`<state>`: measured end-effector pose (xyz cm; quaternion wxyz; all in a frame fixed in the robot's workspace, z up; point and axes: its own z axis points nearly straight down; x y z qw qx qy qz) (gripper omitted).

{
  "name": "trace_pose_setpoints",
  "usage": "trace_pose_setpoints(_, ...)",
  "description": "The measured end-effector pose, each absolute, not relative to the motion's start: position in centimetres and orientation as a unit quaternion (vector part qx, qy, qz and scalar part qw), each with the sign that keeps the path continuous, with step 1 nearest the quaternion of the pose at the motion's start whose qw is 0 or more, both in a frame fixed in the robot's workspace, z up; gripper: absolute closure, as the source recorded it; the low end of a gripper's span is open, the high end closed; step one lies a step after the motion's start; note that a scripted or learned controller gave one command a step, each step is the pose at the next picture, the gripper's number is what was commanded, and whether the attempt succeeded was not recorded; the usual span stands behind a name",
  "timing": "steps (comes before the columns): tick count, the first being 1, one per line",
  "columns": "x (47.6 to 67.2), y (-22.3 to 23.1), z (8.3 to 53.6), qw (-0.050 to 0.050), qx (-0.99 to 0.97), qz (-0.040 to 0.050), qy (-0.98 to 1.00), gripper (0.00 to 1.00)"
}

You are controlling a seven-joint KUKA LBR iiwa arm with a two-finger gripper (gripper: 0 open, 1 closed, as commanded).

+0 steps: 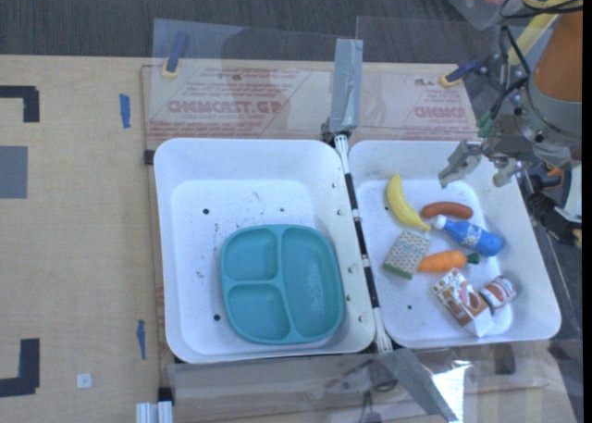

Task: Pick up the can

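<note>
"CHEMCAST GP" on acrylic sheet (231, 102)

One fixed camera above, looking down aslant on both bins (176, 167)

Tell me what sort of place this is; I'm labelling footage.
Probably a robotics lab test bench: two white bins, toy food such as a banana, and blue tape marks on the board.

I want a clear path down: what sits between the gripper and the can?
In the camera view, the sausage and blue bottle lie between the gripper and the can.
</note>
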<state>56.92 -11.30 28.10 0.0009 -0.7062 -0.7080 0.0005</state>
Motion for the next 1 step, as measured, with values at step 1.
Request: trace_pose_setpoints(1,55.79,-9.57,15.55,0.001,-0.786,0.0008,-0.618,0.0)
